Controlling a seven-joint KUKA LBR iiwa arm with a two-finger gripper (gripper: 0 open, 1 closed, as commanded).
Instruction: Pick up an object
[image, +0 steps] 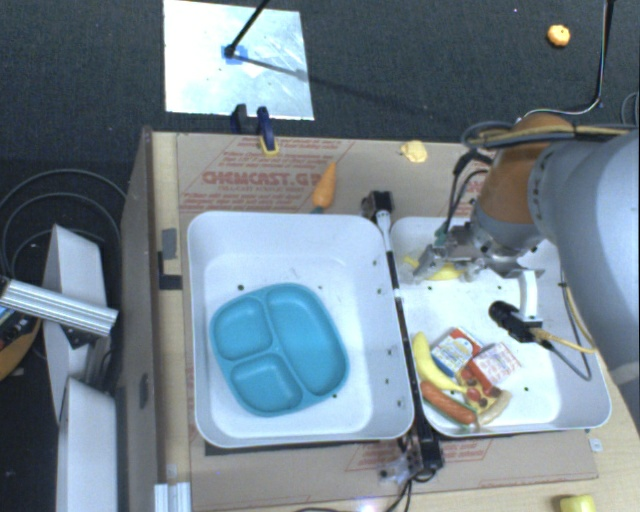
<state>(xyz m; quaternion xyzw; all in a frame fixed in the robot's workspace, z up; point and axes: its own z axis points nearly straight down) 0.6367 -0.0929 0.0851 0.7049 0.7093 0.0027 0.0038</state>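
Nearest lies a heap of toy food in the near-left corner of the right bin (572, 398): a banana (428, 360), a pale packet (455, 350), a red packet (496, 362) and an orange-red sausage-like piece (446, 400), all touching or overlapping. The left bin (290, 222) carries a blue divided plate (278, 345) near its middle.

The claw (448, 258) hangs low over the far-left part of the right bin, close to the wall shared with the left bin. Whether it is open or closed cannot be made out from this slant. Just beneath it a small yellow thing (452, 271) peeks out, mostly hidden by the claw; that looks like the object being tried for, though it cannot be seen to be held.

Several things could spoil the try. The yellow thing sits near the bin's left wall and far edge, so a small error sideways may bring the claw onto the wall, or push the thing into the corner instead of around it. It looks small and low, so the claw may well come away with nothing. If it is smooth or rounded, it may squirt out on the lift.
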